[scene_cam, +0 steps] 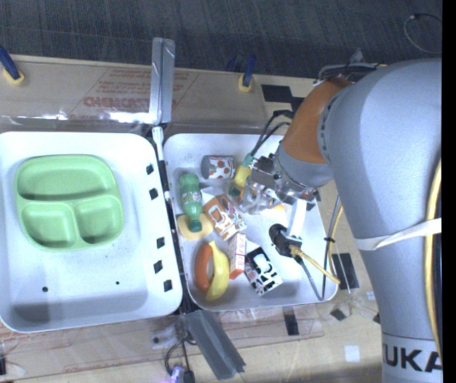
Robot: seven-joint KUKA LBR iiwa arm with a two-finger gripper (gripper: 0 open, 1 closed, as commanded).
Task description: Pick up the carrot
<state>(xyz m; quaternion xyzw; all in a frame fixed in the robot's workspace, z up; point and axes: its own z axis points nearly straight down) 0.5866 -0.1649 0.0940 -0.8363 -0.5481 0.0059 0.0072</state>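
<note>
— While the gripper (253, 191) hangs over the right bin (311, 282), I cannot tell its opening. Where is the carrot (203, 266)?

— Near the left wall, touching one banana (220, 273).

— What can fail?

— Both may come up together, or the carrot slips. I count one green bottle (191, 201), one can (218, 167), one green tray (69, 200).

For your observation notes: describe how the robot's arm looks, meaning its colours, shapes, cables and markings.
The arm is a bulky, rounded grey casing with an orange band above the wrist. White "KUKA" lettering sits near its base. Thin dark cables loop beside the wrist, which ends in metallic silver hardware.
</note>
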